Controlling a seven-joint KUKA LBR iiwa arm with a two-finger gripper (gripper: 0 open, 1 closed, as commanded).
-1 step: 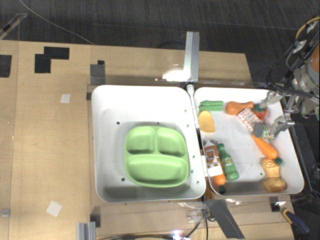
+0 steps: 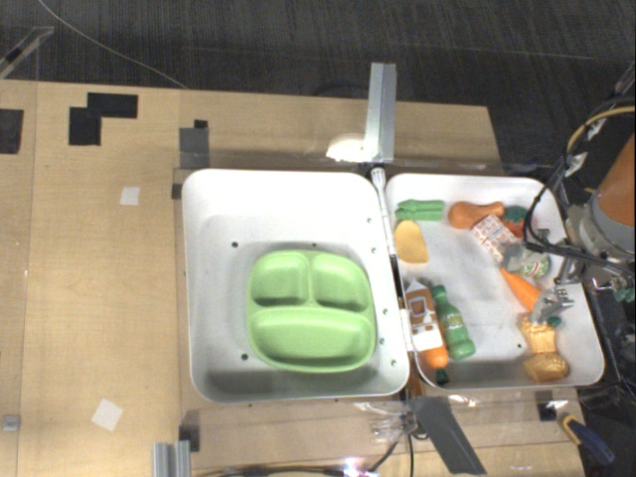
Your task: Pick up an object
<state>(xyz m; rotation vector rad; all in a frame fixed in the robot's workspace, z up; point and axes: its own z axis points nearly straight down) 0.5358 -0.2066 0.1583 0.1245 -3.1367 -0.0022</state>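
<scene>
**At the right bin's front right corner**

The golden-brown toy [image 2: 545, 354] was lumpy and lay in the front right corner of the right bin [image 2: 477, 371], close to both walls. My gripper [image 2: 550, 311] hung just beside it, on its far side, near an orange carrot [image 2: 521, 288]. The bin's middle gave open room. Whether I was open or closed, I could not tell.
</scene>
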